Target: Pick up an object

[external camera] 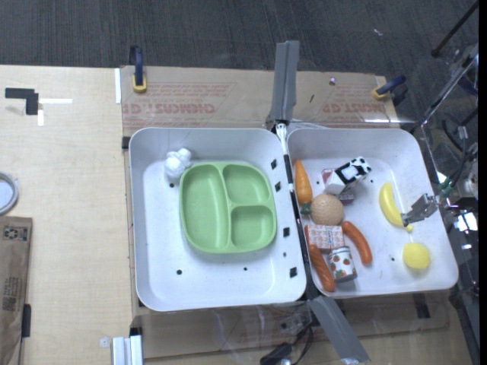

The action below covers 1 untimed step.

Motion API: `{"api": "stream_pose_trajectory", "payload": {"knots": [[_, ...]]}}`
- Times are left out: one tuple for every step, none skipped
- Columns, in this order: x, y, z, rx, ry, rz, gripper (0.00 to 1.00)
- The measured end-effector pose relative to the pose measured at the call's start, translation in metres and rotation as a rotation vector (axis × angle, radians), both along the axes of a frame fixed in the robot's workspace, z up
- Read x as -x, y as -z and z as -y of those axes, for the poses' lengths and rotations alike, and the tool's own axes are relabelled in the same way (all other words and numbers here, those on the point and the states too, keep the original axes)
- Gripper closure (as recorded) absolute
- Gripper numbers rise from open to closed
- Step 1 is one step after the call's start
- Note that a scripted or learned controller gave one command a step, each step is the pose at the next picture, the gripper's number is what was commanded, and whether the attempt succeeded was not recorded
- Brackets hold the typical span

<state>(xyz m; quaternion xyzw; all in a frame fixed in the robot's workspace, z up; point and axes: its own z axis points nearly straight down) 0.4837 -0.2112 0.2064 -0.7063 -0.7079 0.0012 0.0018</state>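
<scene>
Grey claw (pixel 420 207) at right bin's (pixel 380 139) right edge beside banana (pixel 390 204), above lemon (pixel 415 256); claw state unclear.

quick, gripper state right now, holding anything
gripper: low over the right white bin, next to the yellow banana; nothing visibly between its fingers; open or closed cannot be told

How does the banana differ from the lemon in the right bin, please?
The banana is long and curved; the lemon is round. The banana lies farther back in the right bin, the lemon nearer the front edge. The gripper sits beside the banana, apart from the lemon. Both are yellow.
</scene>
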Motion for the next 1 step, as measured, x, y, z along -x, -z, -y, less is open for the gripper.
{"api": "stream_pose_trajectory", "payload": {"knots": [[-0.038,0.1152,-0.0117,0.0,0.125,0.002,0.0]]}}
